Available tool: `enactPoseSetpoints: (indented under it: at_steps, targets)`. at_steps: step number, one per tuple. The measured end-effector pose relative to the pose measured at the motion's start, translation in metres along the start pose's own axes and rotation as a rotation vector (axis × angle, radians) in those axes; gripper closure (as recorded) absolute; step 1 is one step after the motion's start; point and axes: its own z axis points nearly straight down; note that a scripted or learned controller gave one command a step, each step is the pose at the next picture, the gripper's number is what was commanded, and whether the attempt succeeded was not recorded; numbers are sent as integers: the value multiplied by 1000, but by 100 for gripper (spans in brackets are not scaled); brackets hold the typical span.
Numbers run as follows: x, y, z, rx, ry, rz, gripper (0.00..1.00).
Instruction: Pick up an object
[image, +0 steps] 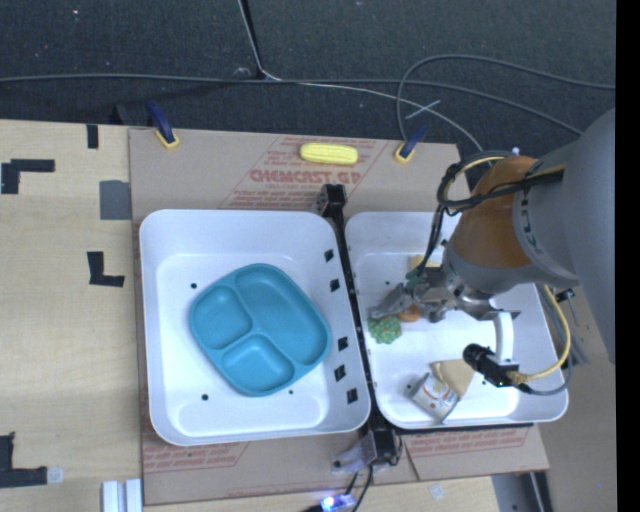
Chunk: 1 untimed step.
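I had the gripper (393, 303) low in the right white bin (520, 405), just above the green leafy toy (384, 328); finger state unclear.

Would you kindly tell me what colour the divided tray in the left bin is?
Light blue; the divided tray shows best in the camera view.

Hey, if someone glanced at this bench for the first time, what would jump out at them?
Probably the blue divided plate, alone in the left bin. Next, the grey arm with its orange band over the right bin, its gripper low beside a small green item. A yellow corn cob lies on the cardboard behind the bins.
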Motion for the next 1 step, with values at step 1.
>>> enactPoseSetpoints:
  at_steps: [1]
  targets:
    - [2,2,-13,-5,1,-3,100]
